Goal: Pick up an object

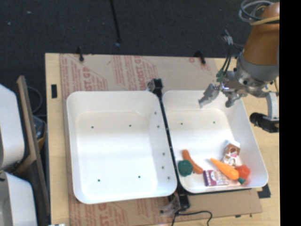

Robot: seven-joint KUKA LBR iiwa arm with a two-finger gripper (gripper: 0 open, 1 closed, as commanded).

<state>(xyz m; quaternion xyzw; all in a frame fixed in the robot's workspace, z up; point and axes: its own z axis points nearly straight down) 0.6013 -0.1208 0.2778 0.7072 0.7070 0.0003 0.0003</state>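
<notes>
The grey arm with its orange band (pixel 262 36) enters from the right, its upper part cut off at the frame edge. Its two-finger gripper (pixel 219 98) hangs over the far rim of the right shallow white bin (pixel 197 126), jaws spread apart with nothing between them.

All the objects crowd the near right corner of that bin, well apart from the gripper. A slim orange stick (pixel 192 160) lies touching a dark green rounded lump (pixel 185 168). Beside them an orange carrot-shaped toy (pixel 224 169) rests partly on a flat purple-and-white packet (pixel 215 178), whose print is too small to read. A small brown-and-white carton (pixel 231 152) stands just behind, and a red and green piece (pixel 243 173) is half hidden at the carrot's end.

The left shallow white bin (pixel 117 145) sits beside it on the brown cardboard sheet (pixel 122 72).
</notes>
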